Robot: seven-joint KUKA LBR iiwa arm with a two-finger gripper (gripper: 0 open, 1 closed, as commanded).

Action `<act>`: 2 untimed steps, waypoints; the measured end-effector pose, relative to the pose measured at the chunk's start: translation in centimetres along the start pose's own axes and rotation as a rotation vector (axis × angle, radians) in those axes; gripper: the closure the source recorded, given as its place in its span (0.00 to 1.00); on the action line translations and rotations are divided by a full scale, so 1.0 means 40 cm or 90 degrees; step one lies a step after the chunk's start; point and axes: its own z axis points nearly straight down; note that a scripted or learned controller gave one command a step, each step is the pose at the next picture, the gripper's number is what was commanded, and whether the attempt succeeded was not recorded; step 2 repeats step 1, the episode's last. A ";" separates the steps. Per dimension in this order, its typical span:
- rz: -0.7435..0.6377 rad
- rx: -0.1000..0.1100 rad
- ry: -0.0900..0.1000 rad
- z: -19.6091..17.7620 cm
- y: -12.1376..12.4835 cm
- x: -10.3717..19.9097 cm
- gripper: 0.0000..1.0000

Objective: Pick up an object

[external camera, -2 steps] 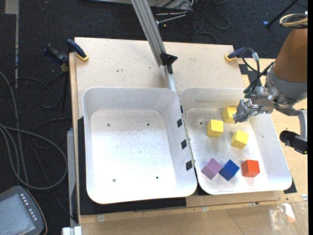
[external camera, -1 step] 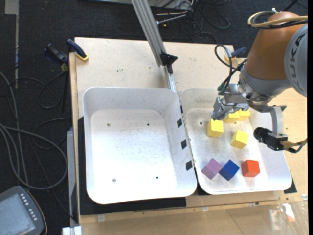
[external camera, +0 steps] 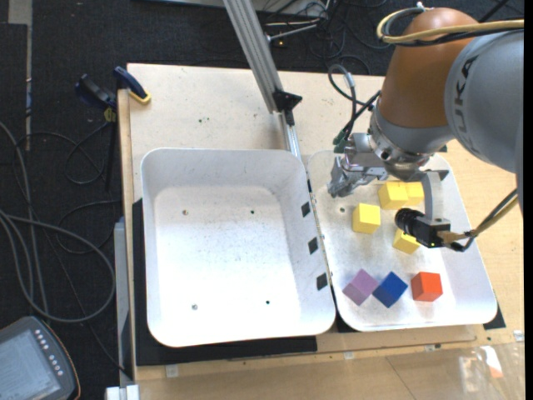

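The right bin (external camera: 463, 305) holds several small blocks. A yellow cube (external camera: 366, 218) lies near its middle, and a second yellow block (external camera: 401, 194) sits just right of it, under the wrist. A third yellow block (external camera: 405, 242) is partly covered by a black fitting on the arm (external camera: 420, 226). Along the front stand a purple cube (external camera: 361, 287), a blue cube (external camera: 390, 289) and an orange-red cube (external camera: 426, 286). My gripper (external camera: 345, 182) hangs over the bin's back left part, up and left of the yellow cube, and nothing shows in it.
The left bin (external camera: 221, 240) lies beside the right one, their rims meeting. A slanted aluminium pole (external camera: 254, 40) ends in a black clamp behind the bins. A blue and yellow clamp (external camera: 117, 86) sits at the bench's back left corner. A tablet (external camera: 29, 361) lies on the floor.
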 end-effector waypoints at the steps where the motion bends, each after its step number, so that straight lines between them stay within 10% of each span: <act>1: 0.000 0.000 0.000 0.011 0.023 0.156 1.00; 2: 0.000 0.000 0.000 0.011 0.023 0.156 1.00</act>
